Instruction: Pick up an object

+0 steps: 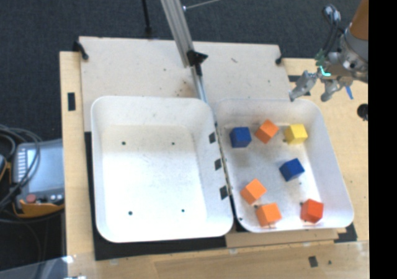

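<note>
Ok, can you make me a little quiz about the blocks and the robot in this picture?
1. How many blocks sit in the right bin?
2. True or false: the end effector is holding the yellow block.
3. Which block lies nearest the end effector? A) yellow block B) red block C) the blue block by the divider

Key:
1. Seven: two blue, three orange, one yellow, one red.
2. False. The end effector hangs above the bin's far right corner with nothing between its fingers.
3. A.
</note>
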{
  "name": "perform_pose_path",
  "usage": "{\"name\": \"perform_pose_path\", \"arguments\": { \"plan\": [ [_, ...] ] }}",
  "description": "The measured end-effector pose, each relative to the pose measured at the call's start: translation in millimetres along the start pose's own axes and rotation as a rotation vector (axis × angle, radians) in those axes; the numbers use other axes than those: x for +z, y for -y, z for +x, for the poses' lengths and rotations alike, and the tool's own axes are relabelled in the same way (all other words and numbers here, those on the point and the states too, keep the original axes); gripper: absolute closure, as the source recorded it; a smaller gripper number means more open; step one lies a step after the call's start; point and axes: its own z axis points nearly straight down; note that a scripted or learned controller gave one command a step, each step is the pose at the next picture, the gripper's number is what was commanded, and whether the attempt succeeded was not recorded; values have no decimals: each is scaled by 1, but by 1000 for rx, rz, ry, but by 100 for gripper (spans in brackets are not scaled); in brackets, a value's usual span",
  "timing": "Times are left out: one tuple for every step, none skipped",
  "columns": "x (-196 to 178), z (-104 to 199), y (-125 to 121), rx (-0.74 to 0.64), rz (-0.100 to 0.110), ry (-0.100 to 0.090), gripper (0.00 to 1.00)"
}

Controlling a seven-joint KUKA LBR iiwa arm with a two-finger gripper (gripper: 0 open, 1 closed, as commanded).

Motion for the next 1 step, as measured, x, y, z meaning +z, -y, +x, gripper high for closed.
{"name": "perform_pose_path", "arguments": {
  "plan": [
    [-3,-1,-1,-3,-4,4,0]
  ]
}}
